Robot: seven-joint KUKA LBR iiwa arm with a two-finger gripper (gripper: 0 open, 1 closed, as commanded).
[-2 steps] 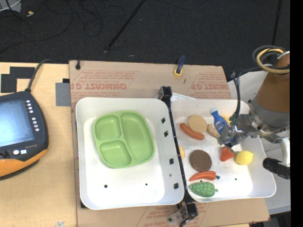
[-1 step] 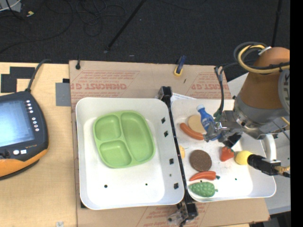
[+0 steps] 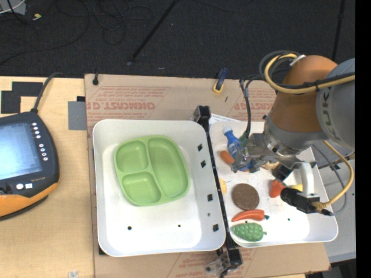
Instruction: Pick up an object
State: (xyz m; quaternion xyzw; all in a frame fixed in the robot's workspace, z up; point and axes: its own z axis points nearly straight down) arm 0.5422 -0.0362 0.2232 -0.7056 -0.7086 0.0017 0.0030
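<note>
Hovering low over the right bin (image 3: 324, 227), the gripper (image 3: 246, 155) sits by a blue item (image 3: 232, 142) at center right — can't tell its state. Brown disc (image 3: 246, 196) below looks easier — drop straight down, center first.

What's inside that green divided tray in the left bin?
The green divided tray holds nothing that I can see: all three compartments show bare green. It lies in the left bin. Whatever lies beneath it is covered.
</note>
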